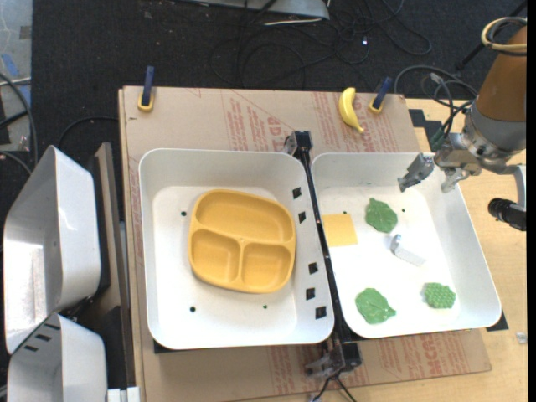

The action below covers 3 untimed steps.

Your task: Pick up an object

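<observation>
While the grey arm reaches in from the right, its gripper (432, 174) hangs over the far right corner of the right bin (469, 249) with its two fingers spread apart and nothing between them.

Inside the right bin lie a yellow square card (340, 230) near the left wall, a green leafy piece (381, 216) just below the gripper, a small grey-white block (404, 249) in the middle, a second green leafy piece (373, 305) toward the near edge, and a green knobbly piece (438, 295) at the near right. A yellow divided plate (242, 240) sits in the left bin (167, 308). A yellow banana (351, 110) rests on the bench beyond the bins.
</observation>
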Each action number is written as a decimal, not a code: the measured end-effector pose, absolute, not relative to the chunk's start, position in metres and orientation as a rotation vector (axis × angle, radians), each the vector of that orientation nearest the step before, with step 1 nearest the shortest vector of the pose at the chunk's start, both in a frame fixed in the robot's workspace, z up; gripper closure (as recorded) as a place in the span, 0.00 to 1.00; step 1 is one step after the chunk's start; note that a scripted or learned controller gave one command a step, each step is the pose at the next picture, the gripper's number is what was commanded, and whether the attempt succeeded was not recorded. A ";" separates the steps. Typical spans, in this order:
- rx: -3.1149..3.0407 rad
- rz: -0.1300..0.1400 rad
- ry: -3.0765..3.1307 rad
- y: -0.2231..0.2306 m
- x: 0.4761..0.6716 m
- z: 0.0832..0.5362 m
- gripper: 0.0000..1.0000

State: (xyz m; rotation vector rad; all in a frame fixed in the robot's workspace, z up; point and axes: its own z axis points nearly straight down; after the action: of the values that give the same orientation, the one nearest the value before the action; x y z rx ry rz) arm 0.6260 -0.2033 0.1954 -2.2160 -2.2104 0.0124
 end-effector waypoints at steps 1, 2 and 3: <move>-2.221 0.000 -2.223 -0.202 0.629 0.205 0.00; -2.216 0.003 -2.226 -0.202 0.638 0.158 0.00; -2.219 0.004 -2.219 -0.198 0.629 0.110 0.00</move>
State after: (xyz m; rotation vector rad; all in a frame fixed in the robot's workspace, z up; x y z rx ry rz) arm 0.6294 -0.1983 0.1098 -2.2192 -2.2190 0.0039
